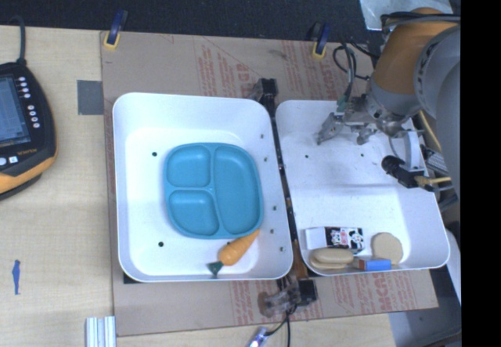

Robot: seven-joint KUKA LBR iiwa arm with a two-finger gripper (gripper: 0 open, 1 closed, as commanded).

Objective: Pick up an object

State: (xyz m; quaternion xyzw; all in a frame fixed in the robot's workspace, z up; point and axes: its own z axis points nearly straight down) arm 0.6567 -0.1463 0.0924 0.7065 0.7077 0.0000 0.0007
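My gripper (343, 136) hangs over the far part of the right bin (352, 189), its two fingers spread open with nothing between them. Along that bin's near edge lie a small black-and-white box (343, 238), a tan oval piece (332, 258), a round tan piece (387, 246) and a small blue block (377, 264), all well apart from the gripper. The left bin (137, 181) holds a blue divided plate (213, 189). An orange carrot (239, 247) lies by the plate's near edge.
A teach pendant (19, 126) lies on the bench at the far left. Clamps (116, 28) (317, 37) pin the cardboard sheet under the bins. A black fitting (266, 89) sits between the bins at the far side.
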